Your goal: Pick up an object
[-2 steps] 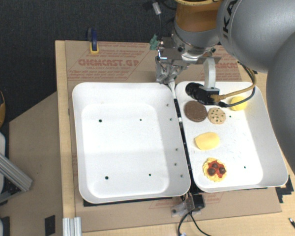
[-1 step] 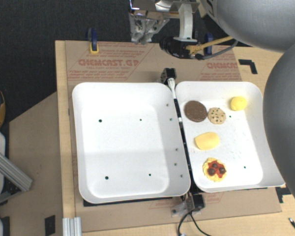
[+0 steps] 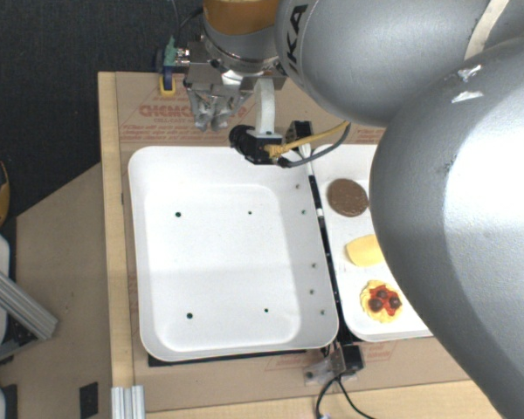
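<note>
White bin (image 3: 377, 328), brown disc (image 3: 348, 197), perhaps cookie

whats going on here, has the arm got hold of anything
The grey arm reaches in from the right, with its gripper over the bench just beyond the left bin, nothing visibly between its fingers. A brown disc, a yellow piece and a small tart lie untouched in the right bin.

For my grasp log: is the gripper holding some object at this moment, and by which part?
Nothing is held. The gripper hangs above the bench beyond the left bin, with nothing between its fingers. The brown disc lies in the right bin.
</note>
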You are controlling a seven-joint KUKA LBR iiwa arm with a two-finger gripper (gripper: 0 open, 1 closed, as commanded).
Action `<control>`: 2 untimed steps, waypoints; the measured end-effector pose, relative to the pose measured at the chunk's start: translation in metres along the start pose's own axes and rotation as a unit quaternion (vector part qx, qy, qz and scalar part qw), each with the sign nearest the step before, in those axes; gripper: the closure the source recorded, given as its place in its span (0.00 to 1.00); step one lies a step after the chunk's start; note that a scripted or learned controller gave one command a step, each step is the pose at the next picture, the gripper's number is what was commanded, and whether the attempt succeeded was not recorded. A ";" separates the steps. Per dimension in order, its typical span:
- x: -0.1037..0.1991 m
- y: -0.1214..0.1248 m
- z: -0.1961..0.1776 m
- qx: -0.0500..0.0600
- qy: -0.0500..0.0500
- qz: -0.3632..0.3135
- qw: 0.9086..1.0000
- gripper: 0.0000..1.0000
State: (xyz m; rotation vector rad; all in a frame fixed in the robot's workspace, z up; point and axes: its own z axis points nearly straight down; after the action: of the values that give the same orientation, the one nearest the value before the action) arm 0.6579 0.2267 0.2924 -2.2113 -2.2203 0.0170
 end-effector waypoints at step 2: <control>-0.002 -0.019 -0.073 -0.009 0.002 0.001 1.000 1.00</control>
State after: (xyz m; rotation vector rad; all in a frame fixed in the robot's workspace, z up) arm 0.6398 0.2244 0.3661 -2.2209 -2.2247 -0.0069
